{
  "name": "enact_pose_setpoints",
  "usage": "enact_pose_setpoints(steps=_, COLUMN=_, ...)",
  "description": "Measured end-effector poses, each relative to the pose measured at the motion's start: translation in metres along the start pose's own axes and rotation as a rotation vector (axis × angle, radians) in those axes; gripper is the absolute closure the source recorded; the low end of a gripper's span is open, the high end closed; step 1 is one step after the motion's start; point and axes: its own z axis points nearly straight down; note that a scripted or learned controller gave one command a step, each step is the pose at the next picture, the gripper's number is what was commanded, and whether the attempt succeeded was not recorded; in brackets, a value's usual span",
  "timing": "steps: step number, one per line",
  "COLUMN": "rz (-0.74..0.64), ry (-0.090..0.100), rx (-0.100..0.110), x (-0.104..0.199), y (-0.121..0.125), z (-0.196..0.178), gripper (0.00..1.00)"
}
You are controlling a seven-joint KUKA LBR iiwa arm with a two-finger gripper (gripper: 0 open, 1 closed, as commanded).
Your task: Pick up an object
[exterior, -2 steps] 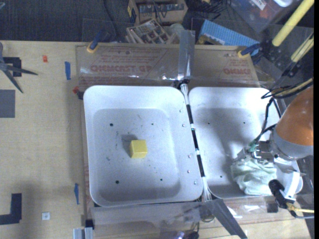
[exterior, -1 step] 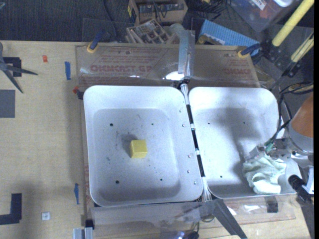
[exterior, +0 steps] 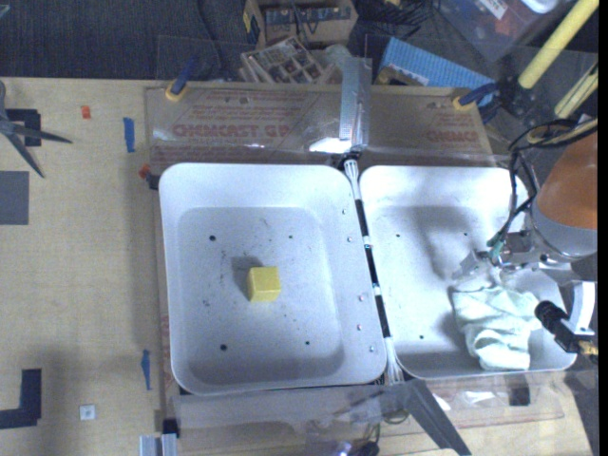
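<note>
White crumpled cloth lies under the end effector; yellow block apart.

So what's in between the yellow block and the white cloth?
In the camera view, bare white bin floor, then the ridge where both bins meet, separates the yellow block from the white cloth.

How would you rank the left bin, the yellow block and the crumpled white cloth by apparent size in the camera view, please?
1. Left bin
2. Crumpled white cloth, partly hidden by the arm
3. Yellow block

Robotics lab: cluttered bench, cables, clamps.
</note>
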Motion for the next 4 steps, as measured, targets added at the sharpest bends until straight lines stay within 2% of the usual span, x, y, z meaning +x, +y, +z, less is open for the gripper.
enact_pose_setpoints(steps=1, rz=-0.166, ry=-0.003, rx=-0.008, x=0.076, y=-0.02, z=0.024, gripper=0.0)
enact_pose_setpoints(steps=2, rz=-0.095, ry=-0.001, rx=0.0, x=0.002, y=-0.054, z=-0.056, gripper=0.0)
enact_pose_setpoints(steps=3, rz=0.061, ry=-0.001, rx=-0.002, x=0.083, y=-0.046, z=0.023, gripper=0.0)
enact_pose_setpoints(steps=4, rz=-0.325, ry=-0.007, rx=-0.009, x=0.0, y=-0.037, z=0.024, gripper=0.0)
